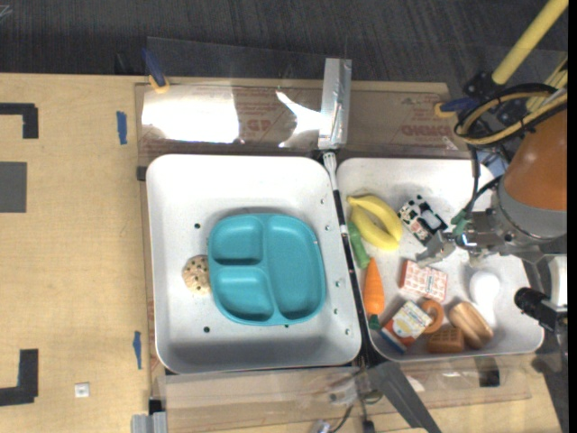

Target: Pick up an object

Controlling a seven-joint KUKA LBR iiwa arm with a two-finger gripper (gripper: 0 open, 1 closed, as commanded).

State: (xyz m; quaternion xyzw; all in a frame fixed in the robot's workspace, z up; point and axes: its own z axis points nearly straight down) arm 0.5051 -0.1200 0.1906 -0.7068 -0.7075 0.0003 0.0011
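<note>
I see the gripper (444, 244) low in the right bin (505, 350) beside the black-and-white toy (420, 216); grip state indeterminate, nothing lifted yet

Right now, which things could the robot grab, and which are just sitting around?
For the job:
gripper
banana
carrot
black-and-white toy
red-and-white packet
white egg-like thing
bread roll

Just lying about:
teal divided plate
cookie
blue tape on the bench
</note>
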